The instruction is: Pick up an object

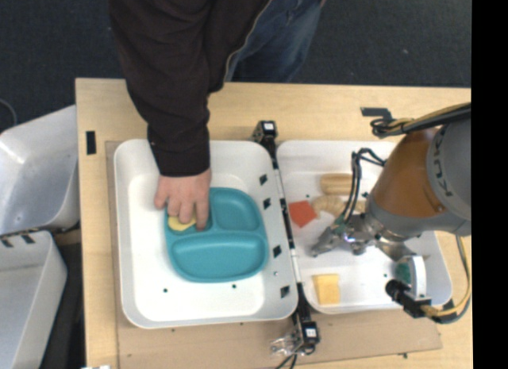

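- The orange-red block [302, 214] lies in the right bin [317, 157], near the wall shared with the other bin and toward the middle of that wall's length
- A tan wooden piece [337, 184] lies in the same bin, beyond the block toward the far rim, with a paler bit just beside it
- A yellow square [326, 288] lies flat near the right bin's near rim, well apart from the block
- The gripper [332, 242] hangs low over the right bin's floor between the block and the yellow square, just beside the block; nothing is seen pinched in it, and I cannot tell whether the pincer is spread or pressed together
- The arm [413, 185] reaches in from the right, its orange band above the right bin
- In the left bin [135, 280] sits a teal divided plate [222, 256]
- A person's hand [184, 197], in a dark sleeve, rests on the plate's far left part, over a small yellow thing [181, 224]
- Both bins stand side by side on the pale wooden bench [238, 109]
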Controlling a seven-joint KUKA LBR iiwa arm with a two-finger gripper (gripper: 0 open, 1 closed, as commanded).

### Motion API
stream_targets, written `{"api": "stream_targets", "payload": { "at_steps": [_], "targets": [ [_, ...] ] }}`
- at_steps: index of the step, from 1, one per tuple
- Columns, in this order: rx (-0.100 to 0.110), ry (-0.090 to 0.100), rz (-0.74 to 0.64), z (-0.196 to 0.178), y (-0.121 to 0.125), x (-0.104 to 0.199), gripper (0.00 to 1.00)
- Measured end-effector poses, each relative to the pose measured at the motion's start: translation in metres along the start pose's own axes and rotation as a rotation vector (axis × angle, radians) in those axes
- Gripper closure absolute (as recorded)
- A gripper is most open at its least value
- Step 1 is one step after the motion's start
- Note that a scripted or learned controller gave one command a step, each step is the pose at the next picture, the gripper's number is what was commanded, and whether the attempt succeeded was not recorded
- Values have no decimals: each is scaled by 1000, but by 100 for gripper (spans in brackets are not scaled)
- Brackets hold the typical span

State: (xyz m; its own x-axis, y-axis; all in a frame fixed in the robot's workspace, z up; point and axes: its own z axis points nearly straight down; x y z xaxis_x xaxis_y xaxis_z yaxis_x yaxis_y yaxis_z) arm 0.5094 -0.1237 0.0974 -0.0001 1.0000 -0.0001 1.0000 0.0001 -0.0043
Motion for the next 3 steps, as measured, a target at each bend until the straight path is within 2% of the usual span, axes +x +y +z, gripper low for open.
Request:
{"api": "stream_targets", "payload": {
  "at_steps": [1,2,3],
  "targets": [
    [-6,-1,5,-13,2,-1,100],
    [-11,-2,-2,-74,-3,0,100],
    [-11,-2,-3,-119,4,3,100]
  ]
}}
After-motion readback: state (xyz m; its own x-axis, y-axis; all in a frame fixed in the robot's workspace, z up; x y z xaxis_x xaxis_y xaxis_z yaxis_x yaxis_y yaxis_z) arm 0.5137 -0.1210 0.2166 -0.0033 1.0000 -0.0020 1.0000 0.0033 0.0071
